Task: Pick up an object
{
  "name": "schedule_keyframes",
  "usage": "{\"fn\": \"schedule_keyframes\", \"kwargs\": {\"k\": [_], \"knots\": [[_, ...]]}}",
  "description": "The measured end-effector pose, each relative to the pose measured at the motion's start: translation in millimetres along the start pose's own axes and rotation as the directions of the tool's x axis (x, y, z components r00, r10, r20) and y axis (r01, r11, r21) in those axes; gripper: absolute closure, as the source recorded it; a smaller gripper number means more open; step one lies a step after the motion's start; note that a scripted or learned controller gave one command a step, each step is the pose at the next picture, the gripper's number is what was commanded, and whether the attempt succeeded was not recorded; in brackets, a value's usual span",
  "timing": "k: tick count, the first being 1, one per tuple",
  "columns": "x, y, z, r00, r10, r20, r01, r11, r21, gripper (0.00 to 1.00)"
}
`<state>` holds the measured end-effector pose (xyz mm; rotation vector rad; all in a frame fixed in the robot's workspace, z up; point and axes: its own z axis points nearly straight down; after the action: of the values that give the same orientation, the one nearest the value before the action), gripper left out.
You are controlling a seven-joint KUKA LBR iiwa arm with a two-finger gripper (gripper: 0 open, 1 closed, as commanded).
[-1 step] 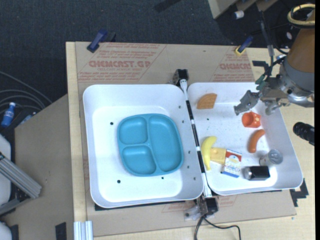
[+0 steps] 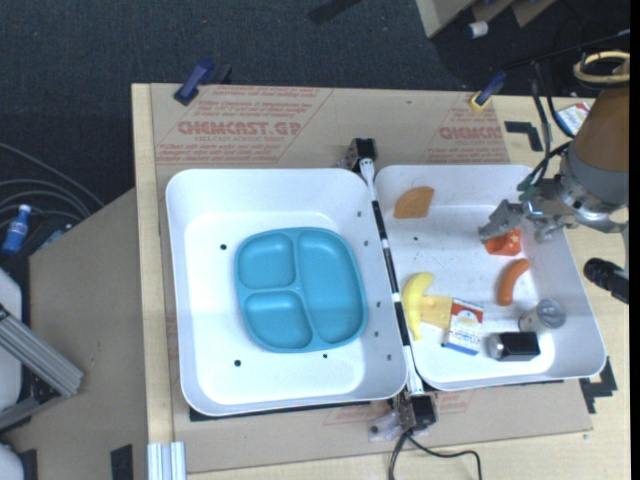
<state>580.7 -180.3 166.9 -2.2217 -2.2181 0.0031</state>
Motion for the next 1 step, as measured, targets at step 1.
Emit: {"fn": "schedule_keyframes", "kwargs": {"k": [1], "knots": [[-18.9,46.5,76.2,1.0,-0.003,0.006,0.003,1.0,-0.015,0.0]]}}
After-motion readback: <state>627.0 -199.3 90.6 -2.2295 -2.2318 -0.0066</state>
